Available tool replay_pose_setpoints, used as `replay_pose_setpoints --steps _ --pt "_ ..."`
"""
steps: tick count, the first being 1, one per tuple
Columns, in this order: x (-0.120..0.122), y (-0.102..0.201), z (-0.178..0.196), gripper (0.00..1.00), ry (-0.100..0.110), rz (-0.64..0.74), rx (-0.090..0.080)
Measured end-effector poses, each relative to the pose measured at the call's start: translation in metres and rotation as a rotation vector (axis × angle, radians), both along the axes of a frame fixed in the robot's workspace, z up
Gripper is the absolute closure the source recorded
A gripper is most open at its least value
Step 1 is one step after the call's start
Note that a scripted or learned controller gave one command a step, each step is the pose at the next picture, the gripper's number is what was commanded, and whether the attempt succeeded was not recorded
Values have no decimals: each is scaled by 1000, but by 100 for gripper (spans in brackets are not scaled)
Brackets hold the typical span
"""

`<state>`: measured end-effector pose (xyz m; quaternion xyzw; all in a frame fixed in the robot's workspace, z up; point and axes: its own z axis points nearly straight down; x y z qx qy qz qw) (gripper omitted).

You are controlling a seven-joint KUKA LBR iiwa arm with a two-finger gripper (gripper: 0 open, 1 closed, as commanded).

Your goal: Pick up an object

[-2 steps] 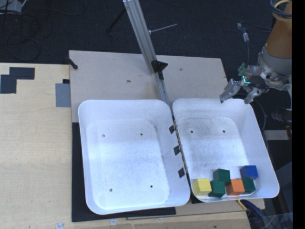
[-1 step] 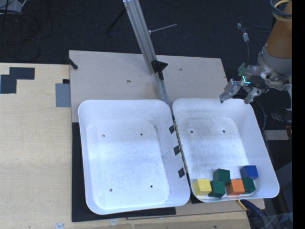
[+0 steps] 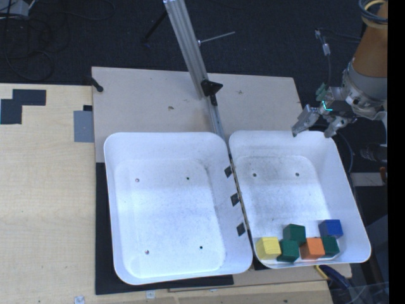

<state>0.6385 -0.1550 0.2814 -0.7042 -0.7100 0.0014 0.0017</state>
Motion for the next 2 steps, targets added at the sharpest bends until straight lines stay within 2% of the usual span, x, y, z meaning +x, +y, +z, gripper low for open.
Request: replay_pose_setpoints --steps 2 --pt "0 0 0 0 0 0 0"
